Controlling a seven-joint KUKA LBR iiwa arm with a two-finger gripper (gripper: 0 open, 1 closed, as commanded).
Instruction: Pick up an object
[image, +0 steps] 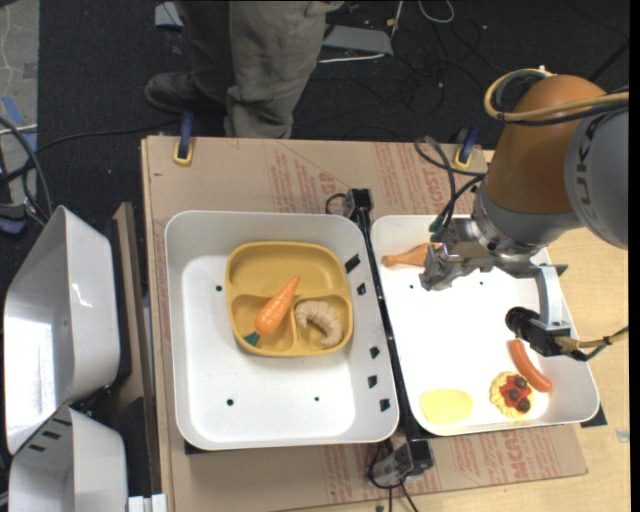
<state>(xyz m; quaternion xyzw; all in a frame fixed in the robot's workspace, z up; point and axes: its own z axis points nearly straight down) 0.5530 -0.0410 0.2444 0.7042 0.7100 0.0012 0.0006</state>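
The two-finger gripper hangs at the upper left of the right shallow white bin, just beside a small orange drumstick-shaped toy. Whether it is spread or pinching cannot be told.

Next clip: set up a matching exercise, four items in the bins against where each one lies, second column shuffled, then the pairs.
Items:
1. carrot
2. shrimp
3. sausage
4. yellow disc

Places:
A. right bin, near front edge
B. plate's lower right compartment
C. right bin, near right wall
D. across the plate's divider, tip toward the top

Pairs: 1-D, 2-B, 3-C, 4-A
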